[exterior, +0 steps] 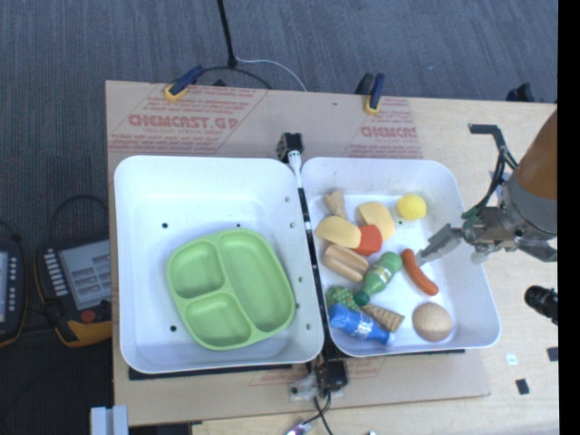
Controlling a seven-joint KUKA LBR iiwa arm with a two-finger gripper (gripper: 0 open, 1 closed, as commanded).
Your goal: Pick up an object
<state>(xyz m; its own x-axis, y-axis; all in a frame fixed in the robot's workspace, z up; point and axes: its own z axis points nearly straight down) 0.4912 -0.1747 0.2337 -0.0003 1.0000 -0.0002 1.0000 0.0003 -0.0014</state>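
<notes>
The arm reaches in from the right, its orange band cut off at the picture's edge, the grey wrist hanging above the right rim of the right bin (471,243). The pincer (441,241) points leftward over the bin; one grey finger shows, slanting down toward the red sausage (420,272), but whether the fingers stand wide or narrow I cannot tell. Nothing shows between them.

The right bin holds a heap of toy food. A yellow ball (411,207) lies near the far wall, with a pale yellow piece (376,217) and a yellow-orange piece (337,232) to its left, and a red piece (369,239) tucked between them. Below these lie a tan roll (345,261), a green bottle-shaped piece (379,275), the red sausage just beside it, a brown egg-shaped piece (432,322) in the near right corner, a cone (383,315), a blue wrapped item (356,324) and a green leafy piece (342,295).

The left bin (145,198) holds a green divided plate (231,288) with three compartments.

Both bins sit on the surface (181,120), covered with printed cardboard held by clamps (184,82) at its far edge.

The small pieces overlap, and several are too blurred to name with certainty.
</notes>
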